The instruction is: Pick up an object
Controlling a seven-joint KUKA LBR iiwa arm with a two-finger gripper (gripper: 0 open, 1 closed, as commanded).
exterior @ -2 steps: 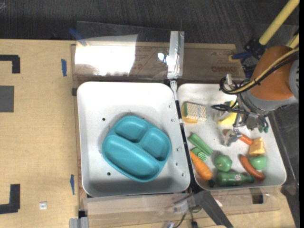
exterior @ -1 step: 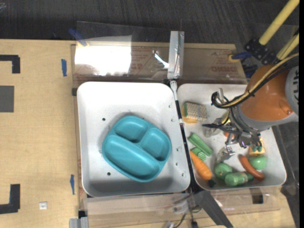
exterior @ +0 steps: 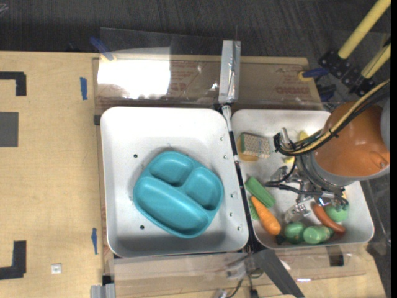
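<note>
A jumble of toy food crowds the near end of the right bin (exterior: 365, 236), where the arm's gripper (exterior: 305, 205) hangs low among the pieces. An orange carrot (exterior: 265, 216) lies at a slant along the bin's left side, its tip pointing toward the far wall, with a long green vegetable (exterior: 260, 191) just beside it on the far side. At the near wall sit two rounded green pieces (exterior: 305, 233), and to their right a red-orange piece (exterior: 327, 218) rests against another green one (exterior: 339, 213) near the bin's right corner. A small tan, grid-textured block (exterior: 254, 144) lies apart at the far left of the same bin, and a sliver of yellow (exterior: 302, 136) shows behind the cables.

The gripper's metal parts are tangled in glare and wiring, and whether its fingers are spread, closed or around anything cannot be told. The arm's orange band (exterior: 353, 143) bulks over the right half of the bin, hiding whatever lies beneath it, and black and yellow cables (exterior: 304, 144) loop off the wrist.

In the left bin (exterior: 124, 228) a teal divided plate (exterior: 178, 192) with three compartments sits near the middle, tilted. Both bins rest on a wooden bench (exterior: 43, 185) marked with black and blue tape. Clear plastic sheeting (exterior: 161, 73) stands along the far edge, bright with reflection.
</note>
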